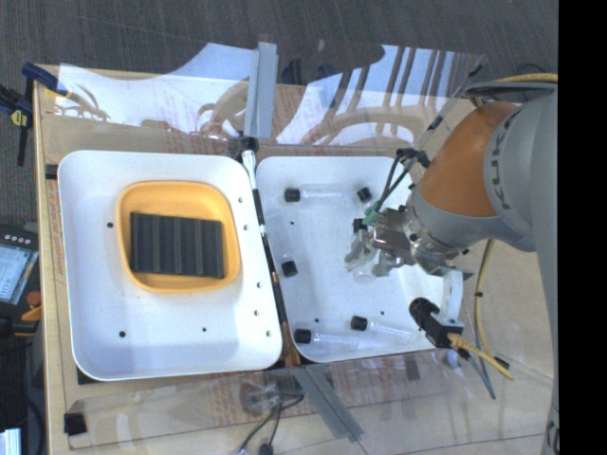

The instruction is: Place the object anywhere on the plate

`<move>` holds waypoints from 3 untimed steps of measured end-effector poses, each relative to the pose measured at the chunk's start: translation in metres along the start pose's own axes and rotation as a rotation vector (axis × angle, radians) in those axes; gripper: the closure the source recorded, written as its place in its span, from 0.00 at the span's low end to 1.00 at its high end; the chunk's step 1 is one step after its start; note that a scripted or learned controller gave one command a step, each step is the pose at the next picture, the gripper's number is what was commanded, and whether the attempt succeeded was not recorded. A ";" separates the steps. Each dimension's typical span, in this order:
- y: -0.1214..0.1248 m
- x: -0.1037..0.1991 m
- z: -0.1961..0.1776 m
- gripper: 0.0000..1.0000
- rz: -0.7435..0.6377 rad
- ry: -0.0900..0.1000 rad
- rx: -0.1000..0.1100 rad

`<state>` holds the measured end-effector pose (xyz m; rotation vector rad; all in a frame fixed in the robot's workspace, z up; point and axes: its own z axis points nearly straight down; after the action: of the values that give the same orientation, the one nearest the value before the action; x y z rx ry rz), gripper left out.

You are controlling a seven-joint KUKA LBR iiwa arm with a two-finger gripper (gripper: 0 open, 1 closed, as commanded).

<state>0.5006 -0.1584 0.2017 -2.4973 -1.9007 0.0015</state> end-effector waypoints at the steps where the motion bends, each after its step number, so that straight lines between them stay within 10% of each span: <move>1: 0.031 0.041 -0.036 1.00 -0.131 -0.001 0.002; 2: 0.064 0.066 -0.044 1.00 -0.404 -0.001 -0.002; 3: 0.064 0.066 -0.044 0.00 -0.404 -0.001 -0.002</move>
<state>0.5804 -0.1120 0.2460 -2.0674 -2.3646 -0.0004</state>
